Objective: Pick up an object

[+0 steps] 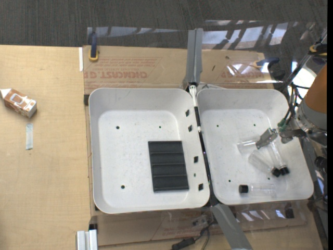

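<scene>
In the right bin lie several clear plastic pieces. One clear piece rests near the bin's middle. A second clear piece ends in a black cap. A clear tube with a black cap lies along the front wall. My gripper reaches in from the right and hangs low over the middle clear pieces, its tip next to the first one. A black ribbed block lies flat in the left bin.
A small orange and white box and a thin pale strip lie on the wooden bench at the far left. Brown cardboard backs both bins. A grey divider post stands between them.
</scene>
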Action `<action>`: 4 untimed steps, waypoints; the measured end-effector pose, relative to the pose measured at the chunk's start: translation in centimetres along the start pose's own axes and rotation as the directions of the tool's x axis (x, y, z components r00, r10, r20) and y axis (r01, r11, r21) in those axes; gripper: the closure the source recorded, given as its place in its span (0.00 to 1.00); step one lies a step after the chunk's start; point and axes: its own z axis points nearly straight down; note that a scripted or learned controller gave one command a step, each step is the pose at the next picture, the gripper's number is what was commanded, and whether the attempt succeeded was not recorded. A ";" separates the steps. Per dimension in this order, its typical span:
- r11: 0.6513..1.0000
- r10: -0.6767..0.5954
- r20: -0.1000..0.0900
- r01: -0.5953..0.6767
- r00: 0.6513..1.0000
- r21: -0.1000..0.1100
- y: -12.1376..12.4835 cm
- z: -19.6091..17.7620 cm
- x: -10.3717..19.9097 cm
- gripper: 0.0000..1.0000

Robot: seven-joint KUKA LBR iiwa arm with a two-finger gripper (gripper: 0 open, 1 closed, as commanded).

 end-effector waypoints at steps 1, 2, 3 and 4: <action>0.999 -0.045 -0.011 0.045 0.999 0.000 1.6 5.9 -2.3 0.00; 0.999 -0.041 -0.005 0.041 0.999 -0.001 1.6 4.9 -2.5 1.00; 0.998 -0.070 0.001 0.070 0.998 -0.002 3.4 1.1 6.8 1.00; 0.994 -0.107 0.002 0.107 0.994 -0.001 7.3 -4.3 14.9 1.00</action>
